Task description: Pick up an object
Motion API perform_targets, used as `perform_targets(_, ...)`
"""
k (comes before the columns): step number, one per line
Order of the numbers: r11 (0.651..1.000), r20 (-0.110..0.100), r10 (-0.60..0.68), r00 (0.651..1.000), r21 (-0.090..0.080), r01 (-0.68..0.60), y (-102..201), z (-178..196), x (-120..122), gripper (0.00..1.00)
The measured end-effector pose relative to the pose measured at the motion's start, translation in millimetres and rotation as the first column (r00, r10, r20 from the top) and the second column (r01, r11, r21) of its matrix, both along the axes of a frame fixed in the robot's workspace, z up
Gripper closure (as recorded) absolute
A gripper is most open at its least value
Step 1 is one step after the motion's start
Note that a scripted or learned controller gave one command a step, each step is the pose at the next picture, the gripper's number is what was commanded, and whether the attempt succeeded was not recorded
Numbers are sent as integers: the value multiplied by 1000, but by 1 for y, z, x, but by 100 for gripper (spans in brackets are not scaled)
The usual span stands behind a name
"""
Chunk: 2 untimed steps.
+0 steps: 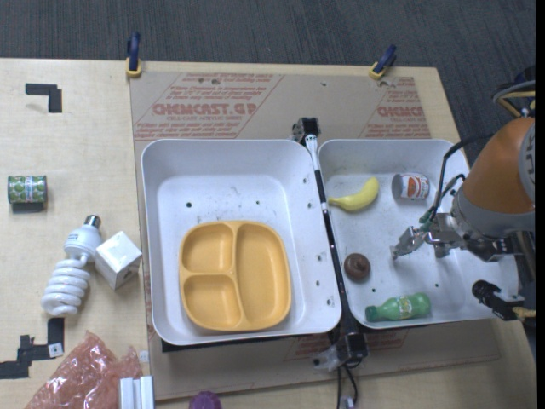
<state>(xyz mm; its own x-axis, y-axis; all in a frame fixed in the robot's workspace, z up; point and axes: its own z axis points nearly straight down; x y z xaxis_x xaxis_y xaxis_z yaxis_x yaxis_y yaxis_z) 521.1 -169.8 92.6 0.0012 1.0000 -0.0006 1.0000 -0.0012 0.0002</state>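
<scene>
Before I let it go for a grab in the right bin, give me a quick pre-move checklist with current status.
1. Targets in right bin: banana, can, brown piece, green bottle. Ok.
2. Tool over bare bin floor, touching nothing. Ok.
3. Nothing carried by the tool. Ok.
4. Finger opening: cannot tell.
5. Bottle lies against the near wall, awkward approach. Not ok.
6. Yellow tray sits in the left bin, out of the way. Ok.

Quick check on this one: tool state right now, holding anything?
Tool: over the right bin, nothing visibly held; open or shut cannot be told.
</scene>
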Motion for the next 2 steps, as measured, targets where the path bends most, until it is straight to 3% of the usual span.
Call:
perform_targets(1,1000,2,0,1000,-1,0,-1,10,1,100)
perform_targets(2,1000,2,0,1000,-1,0,-1,10,1,0)
